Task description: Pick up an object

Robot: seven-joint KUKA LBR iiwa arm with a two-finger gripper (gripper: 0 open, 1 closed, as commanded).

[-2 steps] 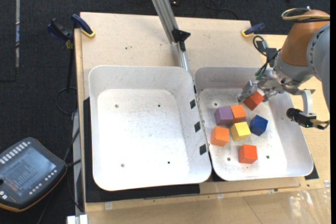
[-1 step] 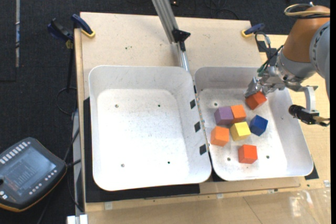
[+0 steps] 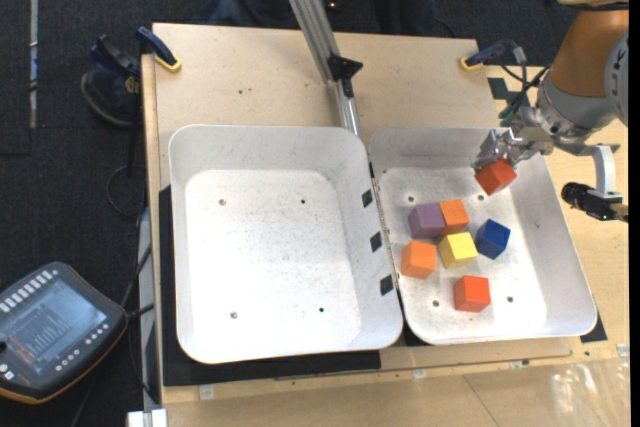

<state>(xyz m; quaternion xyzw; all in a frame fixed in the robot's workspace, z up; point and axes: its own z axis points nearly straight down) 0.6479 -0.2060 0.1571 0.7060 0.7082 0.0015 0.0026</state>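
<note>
My gripper hangs over the upper right part of the right bin, shut on a red-orange cube that is lifted clear of the bin floor. Below it on the bin floor lie a purple cube, a small orange cube, a yellow cube, a blue cube, an orange cube and a red cube. They sit in a loose cluster left of and below the held cube.
The left bin lies beside the right one, their rims meeting at mid-bench. A metal strut slants down from the top to the bins' joint. Clamps grip the board's far corners. A teach pendant lies at lower left.
</note>
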